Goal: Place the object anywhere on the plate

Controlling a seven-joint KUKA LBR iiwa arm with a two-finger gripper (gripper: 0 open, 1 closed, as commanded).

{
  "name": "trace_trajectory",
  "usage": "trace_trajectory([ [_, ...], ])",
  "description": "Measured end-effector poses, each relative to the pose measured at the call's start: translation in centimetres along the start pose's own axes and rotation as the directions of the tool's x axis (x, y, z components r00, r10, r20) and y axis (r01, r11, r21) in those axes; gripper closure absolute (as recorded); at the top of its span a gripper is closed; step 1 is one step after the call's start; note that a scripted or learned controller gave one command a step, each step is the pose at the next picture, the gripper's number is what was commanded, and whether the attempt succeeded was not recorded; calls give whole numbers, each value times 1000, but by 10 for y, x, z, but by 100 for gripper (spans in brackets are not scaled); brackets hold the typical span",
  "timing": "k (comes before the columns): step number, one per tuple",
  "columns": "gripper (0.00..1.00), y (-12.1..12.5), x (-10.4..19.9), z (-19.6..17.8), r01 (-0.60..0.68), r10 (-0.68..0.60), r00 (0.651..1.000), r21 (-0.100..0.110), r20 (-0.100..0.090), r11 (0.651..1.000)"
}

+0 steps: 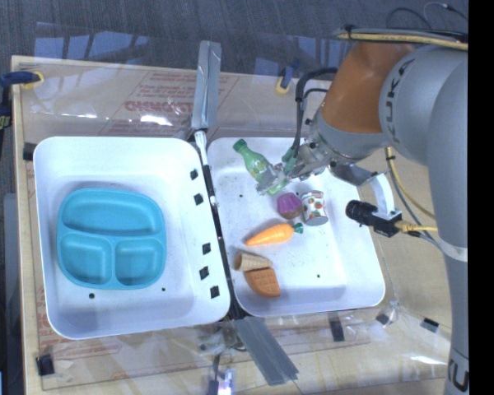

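Observation:
A blue three-compartment plate [109, 237] lies in the left bin [49, 163]. In the right bin [354, 278], a green bottle [251, 160] lies on its side near the back left. My gripper [278, 177] is low over the bottle's lower end, touching or just beside it. The arm comes in from the right with its orange band above the wrist. Just in front of the gripper sit a purple toy [288, 204] and a small printed can [314, 207].
An orange carrot [270, 235] lies mid-bin. A cone-like piece [252, 261] and a brown bread-like piece [263, 281] rest near the front left. A black cable plug [370, 216] hangs over the bin's right side. A metal divider [204, 97] separates the bins.

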State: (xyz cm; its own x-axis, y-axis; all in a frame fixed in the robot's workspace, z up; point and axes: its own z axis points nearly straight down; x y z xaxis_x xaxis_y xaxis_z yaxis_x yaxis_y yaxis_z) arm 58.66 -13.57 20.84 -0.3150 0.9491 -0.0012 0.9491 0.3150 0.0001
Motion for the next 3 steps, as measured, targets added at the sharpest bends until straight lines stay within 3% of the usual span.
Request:
trace_trajectory([
  [1,100,42,90,17,85,-85,996,4,-3,996],
  [2,100,40,178,17,210,-210,978,4,-3,978],
  [3,0,40,177,17,209,-209,978,4,-3,978],
])
